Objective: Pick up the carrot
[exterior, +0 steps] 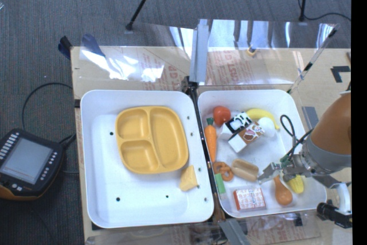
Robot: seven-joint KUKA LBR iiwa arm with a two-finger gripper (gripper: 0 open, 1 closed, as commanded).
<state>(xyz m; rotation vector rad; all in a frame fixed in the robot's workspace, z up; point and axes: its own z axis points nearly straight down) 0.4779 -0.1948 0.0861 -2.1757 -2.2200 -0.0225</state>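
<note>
Reaching in over the right bin (289, 101), the arm (335, 137) is at the approach step. Its tool (274, 171), jaws spread wide and empty, hovers near the bin's lower right corner. Against the bin's left wall lies the carrot (211, 142), untouched; next, a leftward move above it.

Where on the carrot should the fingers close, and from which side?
Grip the carrot across its orange mid-body, coming straight down from above. It lies flat, lengthwise along the right bin's left wall, green top toward the tomato, so the fingers should straddle its narrow width; the wall-side gap looks tight.
</note>
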